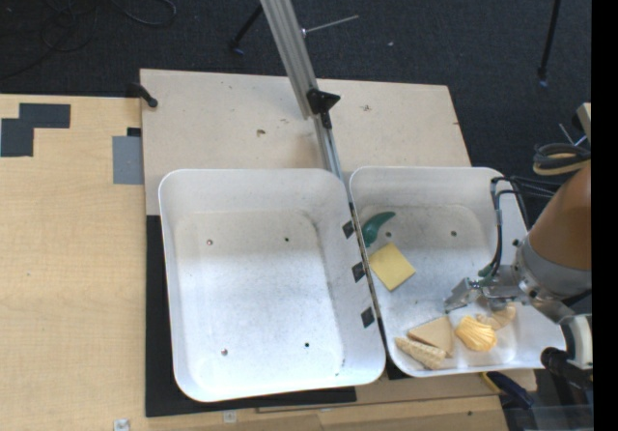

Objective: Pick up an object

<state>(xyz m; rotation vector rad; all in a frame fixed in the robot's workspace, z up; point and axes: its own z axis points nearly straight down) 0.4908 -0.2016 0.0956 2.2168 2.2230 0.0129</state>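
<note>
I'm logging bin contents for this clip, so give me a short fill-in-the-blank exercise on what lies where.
1. The yellow square piece, the green piece and the tan wedge all lie in the ____ bin of the camera view.
2. The green piece lies against that bin's ____ wall.
3. The gripper hovers inside the right bin, close above the round ____ piece.

Missing words: right; left; yellow
</note>
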